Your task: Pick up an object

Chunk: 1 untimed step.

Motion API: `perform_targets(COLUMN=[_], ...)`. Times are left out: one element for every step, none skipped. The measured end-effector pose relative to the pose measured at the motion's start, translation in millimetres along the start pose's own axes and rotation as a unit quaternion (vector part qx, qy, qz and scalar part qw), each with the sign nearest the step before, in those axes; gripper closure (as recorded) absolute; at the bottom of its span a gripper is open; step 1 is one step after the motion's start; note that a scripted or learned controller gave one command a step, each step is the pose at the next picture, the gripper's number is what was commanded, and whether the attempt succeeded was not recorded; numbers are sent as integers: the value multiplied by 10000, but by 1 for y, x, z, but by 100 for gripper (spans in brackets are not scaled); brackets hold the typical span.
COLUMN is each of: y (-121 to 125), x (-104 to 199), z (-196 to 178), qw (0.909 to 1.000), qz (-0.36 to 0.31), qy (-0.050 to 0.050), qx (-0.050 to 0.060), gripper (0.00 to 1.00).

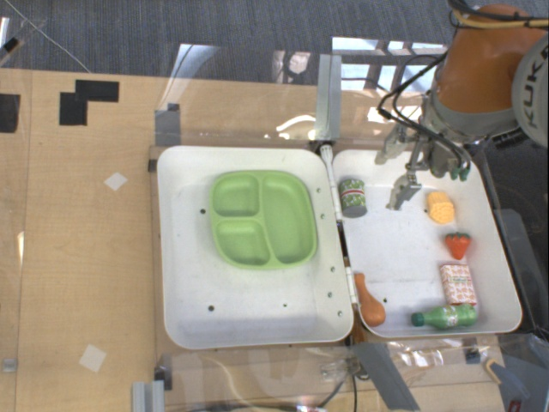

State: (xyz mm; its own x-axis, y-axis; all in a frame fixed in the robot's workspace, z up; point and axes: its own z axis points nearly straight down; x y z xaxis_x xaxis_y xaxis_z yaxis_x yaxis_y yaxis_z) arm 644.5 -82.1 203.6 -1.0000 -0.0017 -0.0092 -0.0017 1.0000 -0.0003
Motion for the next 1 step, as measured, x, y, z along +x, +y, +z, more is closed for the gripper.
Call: perform_targets(y=[-37], x=[27], z=[105], qw=[9965], qz=[837], qy=[38], qx=[-2], gripper=[0])
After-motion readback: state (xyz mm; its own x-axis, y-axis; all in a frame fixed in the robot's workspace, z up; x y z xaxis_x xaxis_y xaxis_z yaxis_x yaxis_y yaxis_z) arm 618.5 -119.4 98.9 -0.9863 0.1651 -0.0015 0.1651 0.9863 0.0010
